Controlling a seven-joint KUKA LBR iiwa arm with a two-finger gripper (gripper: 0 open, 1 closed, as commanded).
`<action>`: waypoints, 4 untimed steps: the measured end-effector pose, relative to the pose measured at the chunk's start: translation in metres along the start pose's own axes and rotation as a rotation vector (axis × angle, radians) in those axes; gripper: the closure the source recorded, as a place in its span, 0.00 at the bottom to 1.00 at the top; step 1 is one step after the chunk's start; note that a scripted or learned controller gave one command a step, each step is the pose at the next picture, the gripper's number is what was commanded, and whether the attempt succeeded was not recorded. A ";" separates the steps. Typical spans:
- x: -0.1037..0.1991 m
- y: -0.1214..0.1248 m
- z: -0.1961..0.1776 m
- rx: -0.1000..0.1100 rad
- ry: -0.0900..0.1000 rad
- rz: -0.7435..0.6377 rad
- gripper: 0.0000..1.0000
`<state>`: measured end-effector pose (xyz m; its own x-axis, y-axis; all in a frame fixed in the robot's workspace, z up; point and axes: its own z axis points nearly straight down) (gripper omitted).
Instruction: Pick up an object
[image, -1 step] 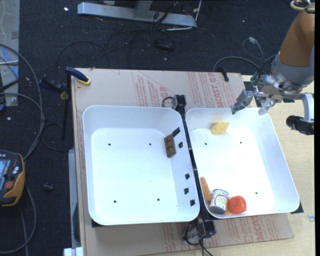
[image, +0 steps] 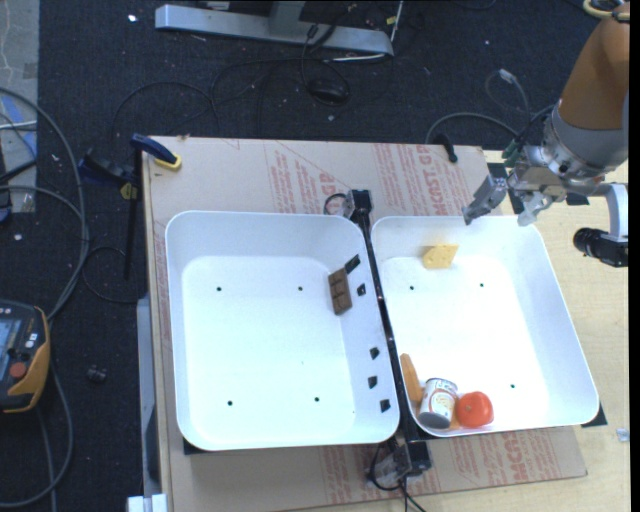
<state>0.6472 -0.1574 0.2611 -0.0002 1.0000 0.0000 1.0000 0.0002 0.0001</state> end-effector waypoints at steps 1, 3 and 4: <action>0.000 0.002 0.042 0.002 0.000 0.000 0.00; 0.016 -0.003 0.139 0.004 0.001 0.000 0.00; 0.015 -0.002 0.126 -0.001 0.000 0.000 1.00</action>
<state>0.6455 -0.1422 0.1350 -0.0004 1.0000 0.0000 1.0000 0.0004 0.0009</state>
